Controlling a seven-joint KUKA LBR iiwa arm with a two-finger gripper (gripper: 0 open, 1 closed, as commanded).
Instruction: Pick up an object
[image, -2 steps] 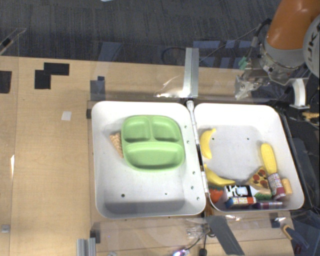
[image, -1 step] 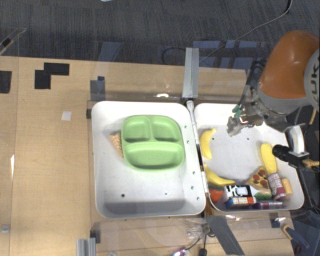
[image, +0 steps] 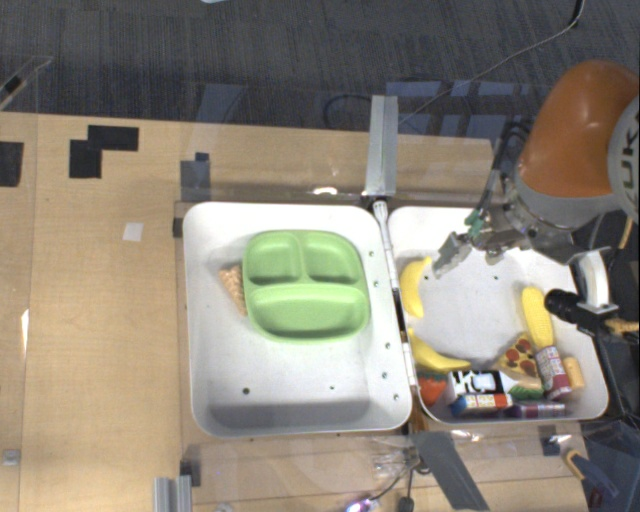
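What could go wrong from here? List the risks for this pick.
1. The gripper hangs over the right bin close to a yellow banana that lies against the bin's left wall; a descent there might clip the wall or only nudge the banana.
2. The other items, such as the bottles and the pizza slice, crowd the front right corner, so a grasp there may catch several or slip.
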